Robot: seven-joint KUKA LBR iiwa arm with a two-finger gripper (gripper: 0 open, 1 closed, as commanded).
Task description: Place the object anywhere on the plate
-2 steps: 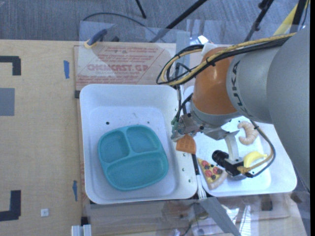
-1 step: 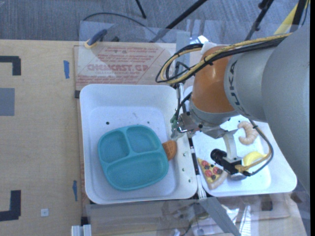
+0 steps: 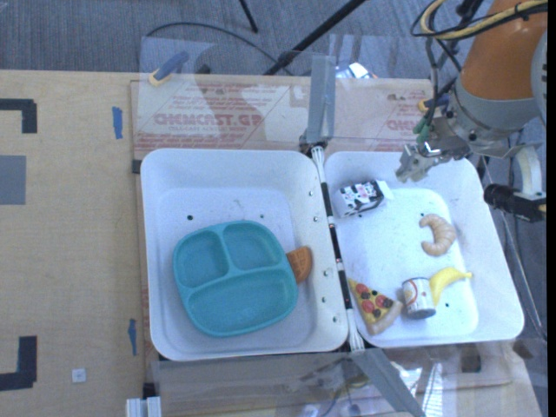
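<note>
A teal plate (image 3: pixel 233 277) with three compartments lies in the left bin (image 3: pixel 165 181). An orange-brown food piece (image 3: pixel 300 263) rests against the plate's right rim. The right bin (image 3: pixel 495 259) holds a croissant (image 3: pixel 437 233), a banana (image 3: pixel 450 281), a small can (image 3: pixel 417 296), a pizza slice (image 3: pixel 373 303) and a black-and-white item (image 3: pixel 360 196). My gripper (image 3: pixel 420 161) hangs over the right bin's far edge, above and right of the black-and-white item, with nothing seen between its fingers.
A clear acrylic sheet (image 3: pixel 226 111) stands behind the bins. Cables (image 3: pixel 447 11) loop by the arm at the upper right. A raised ridge (image 3: pixel 326 233) divides the two bins. Tan bench surface (image 3: pixel 69 233) stretches to the left.
</note>
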